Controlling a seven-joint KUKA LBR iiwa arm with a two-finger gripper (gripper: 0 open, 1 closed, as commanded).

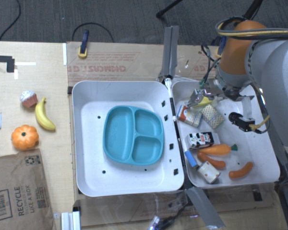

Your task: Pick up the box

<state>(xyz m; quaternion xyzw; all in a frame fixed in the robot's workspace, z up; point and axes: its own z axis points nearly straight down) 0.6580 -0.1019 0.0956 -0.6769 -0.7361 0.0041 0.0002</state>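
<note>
On the bench left of the bins: a cupcake (28, 98), a banana (43, 115) and a small pumpkin (25, 137), well apart from the work. A brown paper bag (17, 190) fills the lower-left corner.

Left bin (81, 128): a blue divided plate (133, 135), lying flat near the middle.

Right bin (266, 152): crowded. Which item counts as "the box" is a judgement. The likeliest is the box (190, 115), a small carton with an orange-red end, lying flat in the bin's upper-left part, close to the wall shared with the left bin. Its long axis runs from upper left to lower right. Just right of it, touching or nearly so, lies a speckled packet (211, 115). Lower down: a black-and-white carton (201, 139), a carrot (214, 150), a small white block (208, 172), an orange sausage shape (240, 170).

Gripper (201, 97): low over the bin's upper part, at the end of the grey arm (273, 66) with its orange band. The box lies just below and slightly left of the tip, very near. A yellowish scrap sits by the tip; I cannot tell what it is or whether anything is gripped. How wide the tool stands cannot be made out; wrist, cables and clutter blur together there.

Judged next need: a short shift down-left, with the closing direction across the box's short side.

The box's upper end is partly hidden under the tool.
</note>
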